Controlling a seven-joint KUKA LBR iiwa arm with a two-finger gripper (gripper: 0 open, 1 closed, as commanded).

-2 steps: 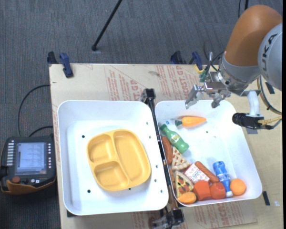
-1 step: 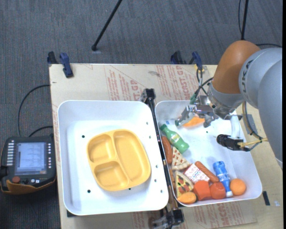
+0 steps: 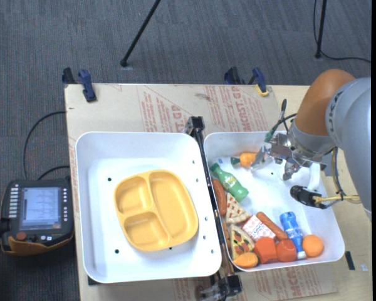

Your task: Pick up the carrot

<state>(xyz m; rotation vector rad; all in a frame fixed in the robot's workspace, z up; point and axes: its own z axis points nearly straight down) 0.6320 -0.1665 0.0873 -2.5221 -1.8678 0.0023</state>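
The carrot (image 3: 244,160), a small orange piece with a green end, lies at the back left of the right bin (image 3: 336,231). My gripper (image 3: 261,159) hangs low over the back of that bin, its tip right beside the carrot's right end and seemingly touching it. The gripper body hides how it meets the carrot, so a hold is not visible.
A green bottle (image 3: 229,182), sausages (image 3: 219,197), pizza slices (image 3: 236,211), a blue bottle (image 3: 292,224), an orange (image 3: 313,246) and other toy food crowd the right bin's left and front. The left bin (image 3: 91,168) holds a yellow divided plate (image 3: 155,209). A pendant (image 3: 36,213) sits off the bench, left.
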